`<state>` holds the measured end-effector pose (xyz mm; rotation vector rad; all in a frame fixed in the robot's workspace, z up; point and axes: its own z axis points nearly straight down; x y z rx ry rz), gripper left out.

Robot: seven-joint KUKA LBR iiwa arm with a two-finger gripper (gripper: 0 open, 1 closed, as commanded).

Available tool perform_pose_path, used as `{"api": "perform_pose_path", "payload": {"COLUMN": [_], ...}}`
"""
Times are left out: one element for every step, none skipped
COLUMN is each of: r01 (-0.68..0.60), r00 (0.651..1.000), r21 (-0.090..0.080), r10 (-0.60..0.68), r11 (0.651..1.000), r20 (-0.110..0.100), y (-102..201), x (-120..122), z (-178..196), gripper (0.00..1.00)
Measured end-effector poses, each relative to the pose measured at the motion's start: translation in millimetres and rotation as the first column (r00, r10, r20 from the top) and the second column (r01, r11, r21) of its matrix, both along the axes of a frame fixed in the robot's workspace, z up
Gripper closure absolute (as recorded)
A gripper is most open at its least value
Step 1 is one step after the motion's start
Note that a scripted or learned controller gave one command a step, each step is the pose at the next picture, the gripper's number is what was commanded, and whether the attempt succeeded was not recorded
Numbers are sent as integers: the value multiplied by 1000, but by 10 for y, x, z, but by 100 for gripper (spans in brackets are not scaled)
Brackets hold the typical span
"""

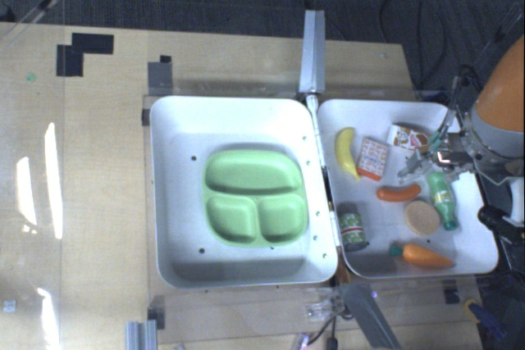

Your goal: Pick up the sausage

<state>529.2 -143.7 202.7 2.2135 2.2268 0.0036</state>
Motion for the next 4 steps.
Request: {"api": "perform_pose_path", "payload": {"r01": [-188,-279,-280,-280], "r00": [982,960,960,960], "r21": [-1,-8,-8,-8], "r10": [188,279,280,280], "r11": [982,960,960,960], "r20": [0,12,19,19], "y": [208,540,557,557], "x": [138,-212,-183,-184], "z": [-952,-1134,-1015,-1015], "gripper": [0,0,100,0]}}
